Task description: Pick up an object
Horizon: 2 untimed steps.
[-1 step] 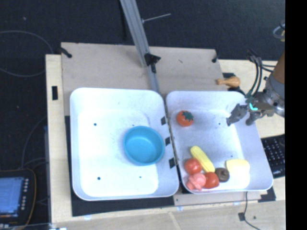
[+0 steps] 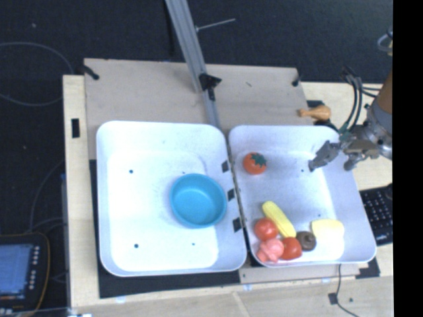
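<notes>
A: Two fingers on the gripper (image 2: 336, 157) are spread apart, with nothing between them. It hangs over the right bin's (image 2: 291, 140) right edge.

B: Where are the toys?

A: A tomato (image 2: 254, 163) sits up by the bin's left wall. The banana (image 2: 279, 218) lies near the front. The blue bowl (image 2: 197, 199) is in the left bin (image 2: 132, 150).
</notes>
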Tool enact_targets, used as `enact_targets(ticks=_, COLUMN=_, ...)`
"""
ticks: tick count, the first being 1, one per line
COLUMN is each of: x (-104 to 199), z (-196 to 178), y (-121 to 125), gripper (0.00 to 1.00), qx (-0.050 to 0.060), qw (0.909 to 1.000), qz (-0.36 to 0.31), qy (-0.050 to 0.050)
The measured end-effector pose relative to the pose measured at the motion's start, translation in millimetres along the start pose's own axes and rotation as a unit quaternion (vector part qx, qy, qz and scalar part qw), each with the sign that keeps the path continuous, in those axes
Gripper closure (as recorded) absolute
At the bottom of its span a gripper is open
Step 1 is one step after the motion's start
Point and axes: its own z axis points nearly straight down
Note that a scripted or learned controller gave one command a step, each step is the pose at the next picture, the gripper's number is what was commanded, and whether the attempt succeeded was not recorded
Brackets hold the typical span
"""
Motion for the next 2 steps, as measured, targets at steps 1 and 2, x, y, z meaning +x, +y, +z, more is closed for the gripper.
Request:
enact_targets(ticks=1, x=-1.9, z=64.5, y=-3.5, gripper=0.00, qx=0.004, qw=1.0000, qz=0.002, qy=-0.001)
enact_targets(ticks=2, x=-8.7, z=109.5, y=-5.2, gripper=0.00, qx=0.003, qw=1.0000, qz=0.003, qy=-0.002)
